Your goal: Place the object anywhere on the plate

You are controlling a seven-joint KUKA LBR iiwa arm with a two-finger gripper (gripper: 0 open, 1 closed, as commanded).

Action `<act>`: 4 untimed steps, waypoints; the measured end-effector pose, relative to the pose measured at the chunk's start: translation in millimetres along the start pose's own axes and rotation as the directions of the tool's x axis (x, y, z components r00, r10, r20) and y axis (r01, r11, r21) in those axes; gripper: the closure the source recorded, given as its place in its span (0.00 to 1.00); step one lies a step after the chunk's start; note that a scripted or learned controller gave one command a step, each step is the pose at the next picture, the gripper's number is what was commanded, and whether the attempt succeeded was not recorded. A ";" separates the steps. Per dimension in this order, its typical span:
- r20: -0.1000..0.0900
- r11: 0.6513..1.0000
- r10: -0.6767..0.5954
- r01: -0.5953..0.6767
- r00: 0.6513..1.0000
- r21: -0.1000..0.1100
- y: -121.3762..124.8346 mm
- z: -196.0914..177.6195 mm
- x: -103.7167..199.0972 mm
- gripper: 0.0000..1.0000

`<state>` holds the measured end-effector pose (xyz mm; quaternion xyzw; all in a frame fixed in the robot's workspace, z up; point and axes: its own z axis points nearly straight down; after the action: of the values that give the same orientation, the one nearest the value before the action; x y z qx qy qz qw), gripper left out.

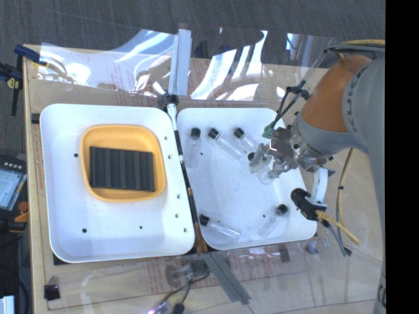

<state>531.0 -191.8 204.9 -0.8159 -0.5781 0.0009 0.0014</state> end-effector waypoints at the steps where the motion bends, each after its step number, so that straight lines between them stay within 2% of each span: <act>1: 0.001 0.972 -0.236 0.236 0.972 0.000 24.8 -22.5 33.8 1.00; 2: 0.002 0.854 -0.520 0.520 0.854 -0.002 69.0 6.6 77.5 1.00; 3: 0.001 0.783 -0.622 0.622 0.783 -0.003 87.5 2.7 131.0 1.00; 4: 0.000 0.703 -0.711 0.711 0.703 0.002 20.8 13.8 159.7 1.00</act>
<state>603.6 -48.0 191.0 -0.5304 -0.8478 0.0011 0.0019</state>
